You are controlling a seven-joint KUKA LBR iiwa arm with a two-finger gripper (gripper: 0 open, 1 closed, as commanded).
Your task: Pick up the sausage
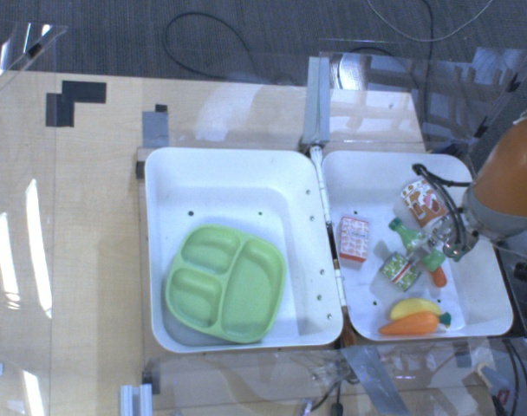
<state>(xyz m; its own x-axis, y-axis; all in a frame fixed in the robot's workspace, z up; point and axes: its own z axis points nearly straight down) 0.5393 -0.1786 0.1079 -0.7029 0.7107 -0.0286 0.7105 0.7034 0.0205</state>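
Camera view: we record the gripper (pixel 441 251) low in the right bin (pixel 482 323), just beside a green bottle (pixel 402 263). We cannot tell the state of its fingers. We cannot pick out the sausage with certainty among the clutter there. A carrot (pixel 411 324) touches a yellow item (pixel 417 307). The left bin (pixel 159 232) holds a green tray (pixel 225 282)

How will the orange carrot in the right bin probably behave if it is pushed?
The carrot lies on its side and looks round and tapered, so it may roll or swing in a curve. Its smooth look suggests hard, light plastic, probably stiff and slippery. The yellow toy touches it, so both might move.
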